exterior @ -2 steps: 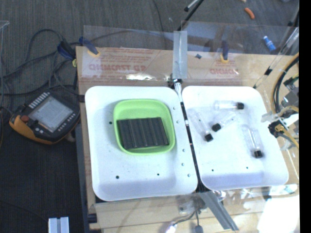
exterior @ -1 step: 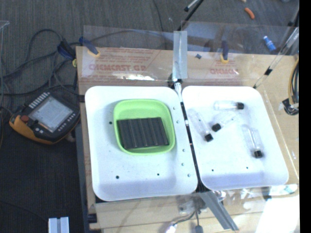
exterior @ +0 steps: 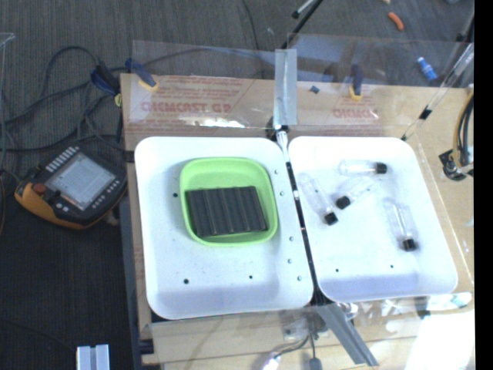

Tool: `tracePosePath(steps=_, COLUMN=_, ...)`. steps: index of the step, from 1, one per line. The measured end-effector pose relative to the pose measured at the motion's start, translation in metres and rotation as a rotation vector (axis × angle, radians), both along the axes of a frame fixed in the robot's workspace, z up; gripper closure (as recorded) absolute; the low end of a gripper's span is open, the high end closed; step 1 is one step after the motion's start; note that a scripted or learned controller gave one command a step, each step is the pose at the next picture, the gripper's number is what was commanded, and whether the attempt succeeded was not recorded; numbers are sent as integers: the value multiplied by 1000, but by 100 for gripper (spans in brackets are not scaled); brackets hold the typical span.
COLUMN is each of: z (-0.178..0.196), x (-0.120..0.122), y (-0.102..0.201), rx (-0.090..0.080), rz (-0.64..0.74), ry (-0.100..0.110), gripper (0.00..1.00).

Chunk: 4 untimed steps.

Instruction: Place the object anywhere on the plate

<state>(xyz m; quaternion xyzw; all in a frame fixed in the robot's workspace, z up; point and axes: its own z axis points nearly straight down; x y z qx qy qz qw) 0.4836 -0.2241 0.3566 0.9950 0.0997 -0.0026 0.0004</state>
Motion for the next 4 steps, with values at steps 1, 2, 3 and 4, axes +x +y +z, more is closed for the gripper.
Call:
tracePosePath(steps=1, z=0, x=0, y=0, rx=-1, rz=0, ry=0, gripper=0)
tracePosePath(steps=2, z=0, x=0, y=0, rx=-1, rz=0, ry=0, gripper=0)
tracePosePath(steps=3, z=0, x=0, y=0, rx=-1, rz=0, ry=0, gripper=0)
tracePosePath(steps=4, z=0, x=0, y=0, rx=-1, rz=0, ry=0, gripper=0)
